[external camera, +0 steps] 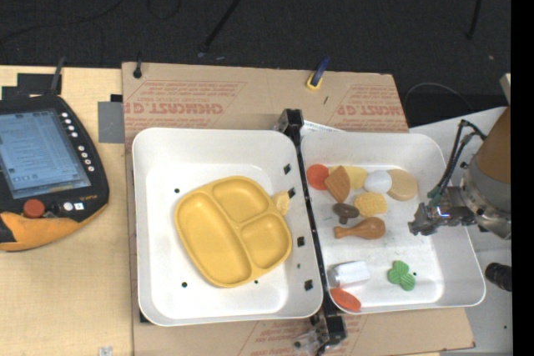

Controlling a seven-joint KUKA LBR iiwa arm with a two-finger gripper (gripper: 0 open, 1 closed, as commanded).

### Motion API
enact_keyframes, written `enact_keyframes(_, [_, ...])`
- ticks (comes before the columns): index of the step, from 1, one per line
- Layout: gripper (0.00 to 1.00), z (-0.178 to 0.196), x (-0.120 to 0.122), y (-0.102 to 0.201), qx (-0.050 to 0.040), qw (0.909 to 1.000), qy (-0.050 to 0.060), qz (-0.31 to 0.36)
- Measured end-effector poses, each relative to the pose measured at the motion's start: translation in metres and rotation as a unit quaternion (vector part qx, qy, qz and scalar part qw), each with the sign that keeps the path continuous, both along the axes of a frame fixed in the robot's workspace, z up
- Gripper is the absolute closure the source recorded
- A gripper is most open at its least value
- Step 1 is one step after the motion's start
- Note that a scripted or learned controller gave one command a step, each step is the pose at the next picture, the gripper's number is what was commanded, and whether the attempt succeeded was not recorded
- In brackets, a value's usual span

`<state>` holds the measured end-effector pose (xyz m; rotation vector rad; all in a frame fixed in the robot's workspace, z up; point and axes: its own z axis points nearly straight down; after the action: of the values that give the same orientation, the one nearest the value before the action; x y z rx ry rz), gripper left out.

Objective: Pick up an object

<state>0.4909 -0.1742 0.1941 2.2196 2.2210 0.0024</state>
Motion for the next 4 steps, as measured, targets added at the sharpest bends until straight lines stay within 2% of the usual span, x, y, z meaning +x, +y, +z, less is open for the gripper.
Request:
enact_keyframes(1, [1.0, 0.035, 0.001, -0.001, -0.0001, 1.0, 0.0, 0.0])
enact_keyframes(3, [1.0, 0.045, 0.044, 0.079, 0.0011, 1.0, 0.001, 0.002])
enact_keyframes(4, [1.0, 0.042, 0.063, 0.137, 0.0009, 1.0, 0.002, 0.001])
